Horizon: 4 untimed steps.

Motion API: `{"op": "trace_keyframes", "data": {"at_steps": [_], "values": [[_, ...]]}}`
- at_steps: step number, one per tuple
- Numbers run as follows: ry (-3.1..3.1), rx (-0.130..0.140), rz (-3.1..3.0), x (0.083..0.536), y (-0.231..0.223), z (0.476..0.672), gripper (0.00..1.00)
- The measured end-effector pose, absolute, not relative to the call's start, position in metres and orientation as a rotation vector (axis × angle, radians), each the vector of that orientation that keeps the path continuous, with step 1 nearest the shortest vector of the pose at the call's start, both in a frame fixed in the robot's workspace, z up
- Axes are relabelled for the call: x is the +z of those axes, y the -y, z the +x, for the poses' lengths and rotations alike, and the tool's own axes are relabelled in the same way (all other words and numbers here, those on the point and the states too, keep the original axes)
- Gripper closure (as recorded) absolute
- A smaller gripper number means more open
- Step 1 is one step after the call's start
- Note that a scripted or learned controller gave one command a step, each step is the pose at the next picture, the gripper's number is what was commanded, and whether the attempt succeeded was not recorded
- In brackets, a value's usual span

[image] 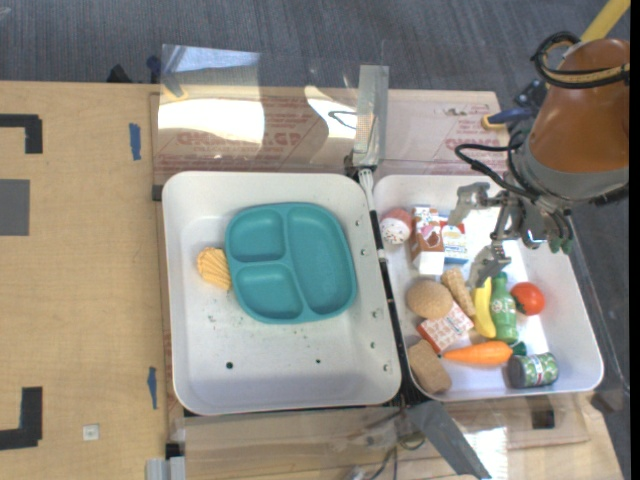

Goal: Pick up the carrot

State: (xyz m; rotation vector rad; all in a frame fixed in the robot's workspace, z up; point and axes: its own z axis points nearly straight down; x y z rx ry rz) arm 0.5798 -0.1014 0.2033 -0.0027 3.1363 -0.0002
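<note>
Two bins. Right bin (585,318): one carrot (480,354) near front edge, one tomato (527,298), one can (532,370). Gripper (492,258) above banana (482,306), holding nothing; finger spread indeterminate. Left bin (190,368): one teal plate (290,262), one shell (214,266).

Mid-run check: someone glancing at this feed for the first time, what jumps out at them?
Probably the teal divided plate, sitting nearly alone in the left bin with a small yellow shell-shaped piece at its left edge. Next, the crowded right bin, where the orange carrot lies near the front among toy foods. The grey and orange arm hangs over that bin, its pincer above the pile.
</note>
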Motion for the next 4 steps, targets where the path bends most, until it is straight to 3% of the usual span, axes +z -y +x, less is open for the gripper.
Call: {"op": "trace_keyframes", "data": {"at_steps": [1,2,3,4], "values": [[-3.124,0.001,-0.282,0.091,0.122,0.507,0.00],[-3.077,-0.002,0.587,0.089,0.132,0.488,0.00],[-3.075,0.000,0.581,0.100,0.131,0.489,1.00],[-3.111,-0.002,0.265,0.277,0.101,0.484,1.00]]}}
